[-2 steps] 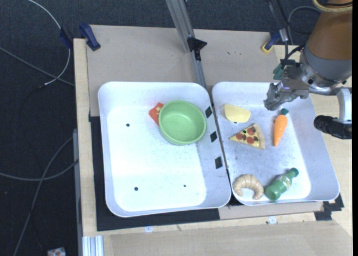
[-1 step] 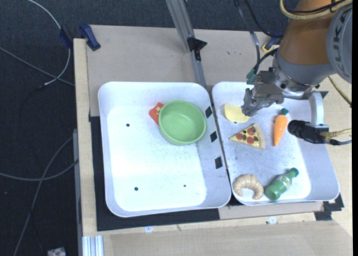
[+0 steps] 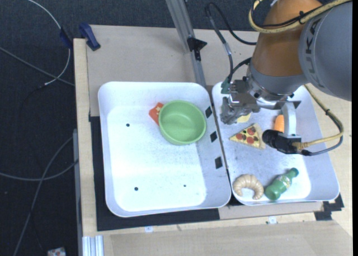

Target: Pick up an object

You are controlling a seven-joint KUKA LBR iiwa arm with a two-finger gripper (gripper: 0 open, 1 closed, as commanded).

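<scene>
The grey arm (image 3: pixel 330 37) reaches in from the right, its orange band (image 3: pixel 285 23) sitting above the wrist. The metal two-finger tool (image 3: pixel 232 116) hangs low, pointing downward, with dark cables looping around the wrist.

A small yellow toy piece (image 3: pixel 244 118) lies flat in the right bin, partly hidden directly beneath the grey two-finger gripper (image 3: pixel 232 112).

The arm (image 3: pixel 330 42) is a thick grey cylinder with a broad, glossy orange band (image 3: pixel 285 25) above the wrist. A yellow cable loops over the band; black cables trail beside it. Below sits the hand (image 3: pixel 234 109), a blocky grey metal unit with dark fittings.
</scene>
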